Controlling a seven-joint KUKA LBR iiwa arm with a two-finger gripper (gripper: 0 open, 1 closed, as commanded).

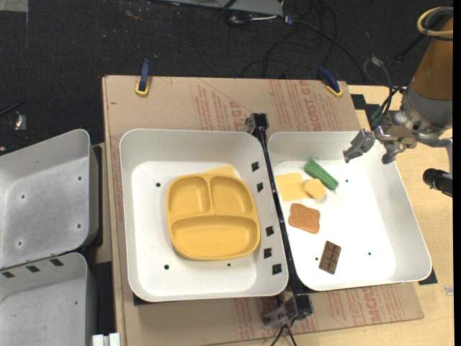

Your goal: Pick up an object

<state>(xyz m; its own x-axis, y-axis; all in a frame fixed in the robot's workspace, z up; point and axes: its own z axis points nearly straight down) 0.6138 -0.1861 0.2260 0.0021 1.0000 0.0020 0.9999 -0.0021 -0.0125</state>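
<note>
In the right bin point(382, 222) lie a green bar point(320, 174), a pale yellow square point(289, 187), a small yellow-orange piece point(315, 189), an orange toast-like piece point(304, 218) and a brown chocolate bar point(330, 257). My gripper point(374, 147) hangs over the bin's far right corner, up and to the right of the green bar. Its fingers are spread apart with nothing between them.
The left bin point(140, 265) holds a yellow divided tray point(213, 217). A black divider point(271, 200) runs between the bins. Blue-and-yellow clamps point(142, 78) pin the cardboard at the back. White bin lids point(43, 193) lie at the left.
</note>
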